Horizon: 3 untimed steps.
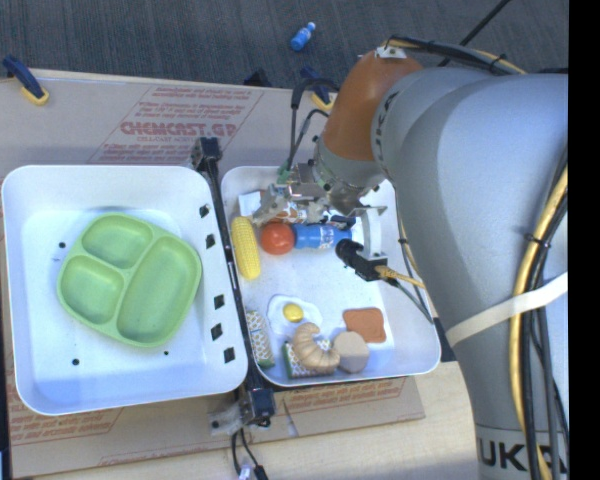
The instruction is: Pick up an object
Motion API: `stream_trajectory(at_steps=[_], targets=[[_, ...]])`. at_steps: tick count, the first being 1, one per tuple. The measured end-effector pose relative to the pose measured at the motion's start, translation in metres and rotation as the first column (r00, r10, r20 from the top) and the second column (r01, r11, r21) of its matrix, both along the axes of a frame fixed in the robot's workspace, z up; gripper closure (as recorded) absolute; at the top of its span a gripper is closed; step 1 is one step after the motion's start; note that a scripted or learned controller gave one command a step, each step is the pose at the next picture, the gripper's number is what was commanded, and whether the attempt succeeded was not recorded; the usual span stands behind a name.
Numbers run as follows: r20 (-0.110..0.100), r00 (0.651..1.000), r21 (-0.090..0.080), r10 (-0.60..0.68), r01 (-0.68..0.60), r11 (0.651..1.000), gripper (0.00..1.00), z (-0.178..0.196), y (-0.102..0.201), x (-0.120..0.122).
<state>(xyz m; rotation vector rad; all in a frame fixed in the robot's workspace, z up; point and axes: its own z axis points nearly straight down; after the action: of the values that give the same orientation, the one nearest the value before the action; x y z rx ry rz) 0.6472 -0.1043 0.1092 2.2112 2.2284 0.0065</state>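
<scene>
Looming largest in the camera view, the grey arm (pixel 480 218) reaches in from the right, its orange band (pixel 360 108) bent over the far end of the right bin (pixel 415 353) on the desk. Below the band, the gripper (pixel 305 200) hangs low among the clutter at that bin's far edge; the wrist hides its tips, so whether the fingers are spread or closed, or have anything between them, cannot be told. Just beside the gripper, on the side toward the camera, lie a red tomato (pixel 276 238) and a blue bottle (pixel 320 236), the bottle's long axis running across the bin. A yellow corn cob (pixel 245 246) lies to their left along the bin wall, its length pointing from far to near. Any of these three looks the likeliest pick, each calling for only a short shift. Well apart at the near end sit a fried egg (pixel 292 314), a croissant (pixel 312 350) and a brown slab (pixel 364 323). The left bin (pixel 20 268) carries a green divided plate (pixel 130 278).
</scene>
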Motion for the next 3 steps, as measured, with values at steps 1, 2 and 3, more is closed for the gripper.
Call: stream_trajectory(at_steps=[1,2,3], targets=[[-0.014,1.0,-0.002,0.004,-0.004,1.0,1.0,0.006,-0.002,-0.004],[-0.002,1.0,-0.002,-0.002,0.002,1.0,1.0,0.152,0.015,-0.029],[-0.005,1.0,0.0,-0.002,0.002,1.0,1.0,0.177,0.066,-0.118]])
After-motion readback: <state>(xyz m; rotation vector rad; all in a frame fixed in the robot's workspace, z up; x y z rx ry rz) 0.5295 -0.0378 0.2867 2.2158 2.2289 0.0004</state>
